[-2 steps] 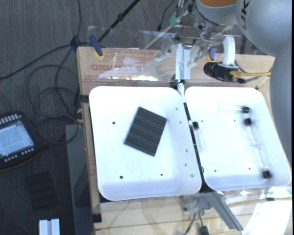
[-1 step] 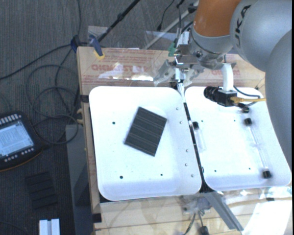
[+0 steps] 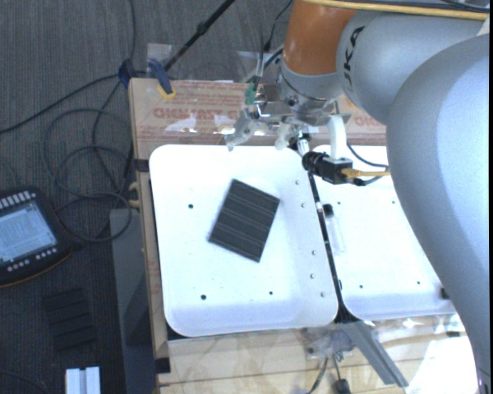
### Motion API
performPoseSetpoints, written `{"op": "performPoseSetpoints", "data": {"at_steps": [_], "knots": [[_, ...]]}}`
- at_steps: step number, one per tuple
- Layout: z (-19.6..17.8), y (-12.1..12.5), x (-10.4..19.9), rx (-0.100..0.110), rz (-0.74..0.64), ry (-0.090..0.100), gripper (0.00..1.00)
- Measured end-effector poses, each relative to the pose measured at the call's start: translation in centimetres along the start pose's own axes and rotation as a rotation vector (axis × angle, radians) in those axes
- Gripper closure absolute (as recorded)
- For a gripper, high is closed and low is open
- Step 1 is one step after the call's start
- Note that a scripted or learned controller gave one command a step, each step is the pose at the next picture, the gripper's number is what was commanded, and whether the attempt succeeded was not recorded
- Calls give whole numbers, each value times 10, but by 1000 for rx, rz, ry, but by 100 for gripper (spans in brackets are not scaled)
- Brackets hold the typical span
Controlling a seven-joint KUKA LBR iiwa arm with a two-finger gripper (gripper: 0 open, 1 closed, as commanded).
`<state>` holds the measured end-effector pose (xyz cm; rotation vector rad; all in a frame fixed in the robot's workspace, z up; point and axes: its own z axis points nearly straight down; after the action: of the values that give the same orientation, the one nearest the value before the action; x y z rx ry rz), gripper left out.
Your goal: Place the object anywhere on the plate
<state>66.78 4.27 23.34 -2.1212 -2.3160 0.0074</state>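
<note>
A dark ribbed plate (image 3: 244, 219) lies flat and skewed near the middle of the left bin (image 3: 181, 294). The gripper (image 3: 267, 134) hangs over that bin's far edge, its fingers spread apart with nothing between them. The right bin (image 3: 386, 277) sits alongside.

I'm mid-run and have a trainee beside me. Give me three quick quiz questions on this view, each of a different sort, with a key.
1. True or false: the dark ribbed slab lies in the left bin.
2. Multiple choice: the gripper is A) over the slab, B) near the far edge of the bins, close to where they meet, C) outside the bench's near edge.
3. Fill in: the slab lies flat and ______ from the gripper.

Key: 1 true. 2 B. 3 apart; nothing shows between the fingers.
</note>
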Motion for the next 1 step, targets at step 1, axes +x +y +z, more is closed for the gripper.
{"op": "performPoseSetpoints", "data": {"at_steps": [1], "knots": [[16, 5, 56, 0, 20, 1, 0]]}}
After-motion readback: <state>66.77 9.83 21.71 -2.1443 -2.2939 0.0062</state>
